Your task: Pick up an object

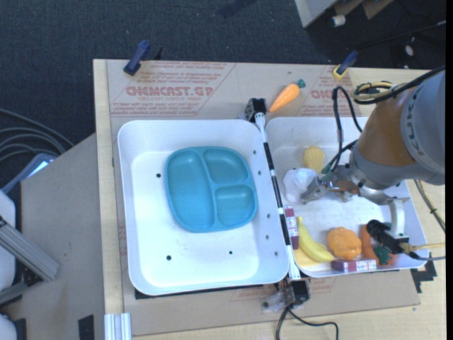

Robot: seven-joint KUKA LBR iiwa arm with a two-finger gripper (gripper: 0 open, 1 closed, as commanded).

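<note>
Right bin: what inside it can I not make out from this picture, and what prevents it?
All in the camera view:
1. Right bin, its right side: covered by the arm.
2. Pale thing by the gripper: washed out against the white floor, so its kind is unclear.
3. Red-orange piece: partly behind the orange fruit.
4. Purple-white strip: print too small to read.

On my screen the left bin (138,190) and the right bin (287,144) look like smooth white plastic with a slight gloss. The blue divided plate (211,188) reads as matt plastic. The bench board (177,91) is dull brown printed paper. The toy banana (311,245) shines like moulded plastic. The arm (425,126) has a smooth grey shell. I see dark, rough carpet (71,20) on the floor.
</note>
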